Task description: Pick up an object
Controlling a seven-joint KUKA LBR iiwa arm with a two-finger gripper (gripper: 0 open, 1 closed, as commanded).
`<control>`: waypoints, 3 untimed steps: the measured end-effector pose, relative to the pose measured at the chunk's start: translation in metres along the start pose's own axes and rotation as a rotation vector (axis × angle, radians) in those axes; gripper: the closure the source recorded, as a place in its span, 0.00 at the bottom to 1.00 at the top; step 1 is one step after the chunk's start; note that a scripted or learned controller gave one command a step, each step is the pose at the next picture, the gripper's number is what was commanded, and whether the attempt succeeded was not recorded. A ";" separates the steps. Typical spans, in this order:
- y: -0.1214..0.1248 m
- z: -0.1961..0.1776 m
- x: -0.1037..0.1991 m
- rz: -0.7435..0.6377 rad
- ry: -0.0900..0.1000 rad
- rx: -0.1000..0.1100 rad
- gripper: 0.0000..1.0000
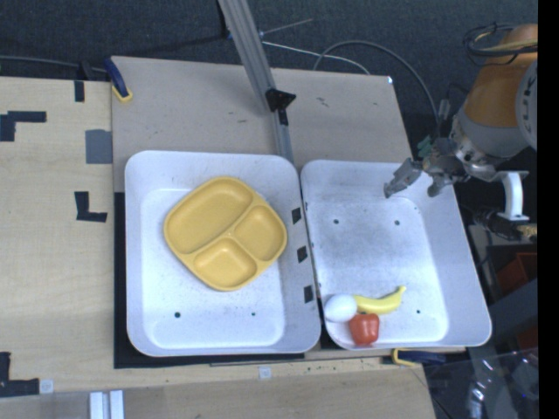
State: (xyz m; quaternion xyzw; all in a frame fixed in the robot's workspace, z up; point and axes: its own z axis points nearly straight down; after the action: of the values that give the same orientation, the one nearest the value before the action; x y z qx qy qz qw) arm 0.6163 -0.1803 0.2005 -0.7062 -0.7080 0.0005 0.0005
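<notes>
At the near edge of the right bin (pixel 376 234) three small objects crowd together: a white egg-like ball (pixel 340 307), a yellow banana (pixel 382 301) and a red pepper (pixel 365 327). My gripper (pixel 417 182) hangs over that bin's far right corner, well away from them. Its two fingers are spread apart with nothing between them. A yellow three-compartment plate (pixel 224 231) lies in the left bin (pixel 148 260).
A metal pole (pixel 249 42) slants down from the top to the gap between the bins. Cables (pixel 367 55) run across the wooden bench behind the right bin. The arm's grey and orange body (pixel 502 103) stands at the right.
</notes>
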 end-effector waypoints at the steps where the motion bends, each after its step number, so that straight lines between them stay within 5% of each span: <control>1: 0.000 0.000 0.000 0.000 0.000 0.000 0.00; 3: -0.011 0.102 0.005 0.001 0.000 0.006 0.00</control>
State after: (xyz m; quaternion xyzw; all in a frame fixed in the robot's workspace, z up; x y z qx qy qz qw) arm 0.6050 -0.1752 0.0988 -0.7064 -0.7078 0.0026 0.0028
